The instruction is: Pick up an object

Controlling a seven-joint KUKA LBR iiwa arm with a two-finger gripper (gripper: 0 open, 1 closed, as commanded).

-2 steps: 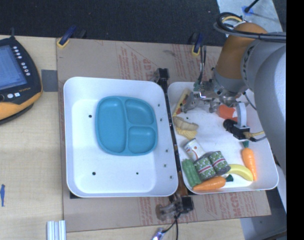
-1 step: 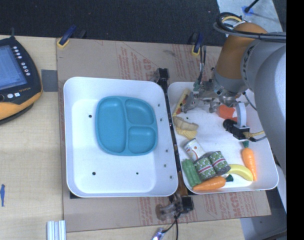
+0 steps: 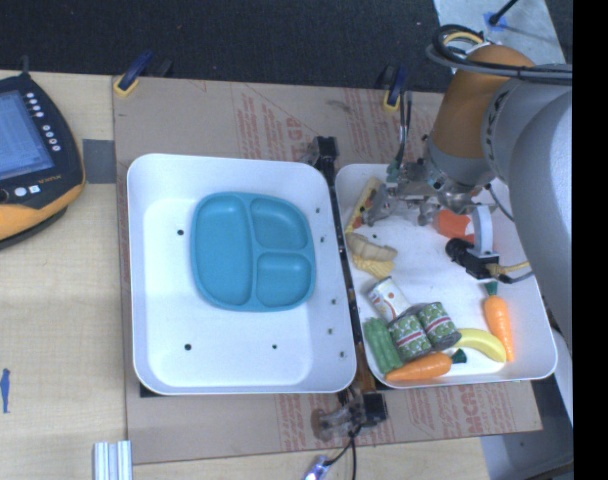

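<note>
Toys crowd the right bin (image 3: 540, 368) below our gripper (image 3: 409, 200), which sits low at that bin's far end; whether it pinches anything we cannot tell. Just below-left of it lies a tan piece (image 3: 371, 254); farther off, carrots (image 3: 497, 325), a banana (image 3: 481, 343). No writing there is legible.

- A light wooden bench (image 3: 54, 308) carries a brown cardboard sheet (image 3: 234, 118).
- Two white bins, the left bin (image 3: 154, 368) and the right bin (image 3: 529, 363), sit side by side on the cardboard.
- A yellow-edged control pendant (image 3: 19, 163) rests on the bench's left end.
</note>
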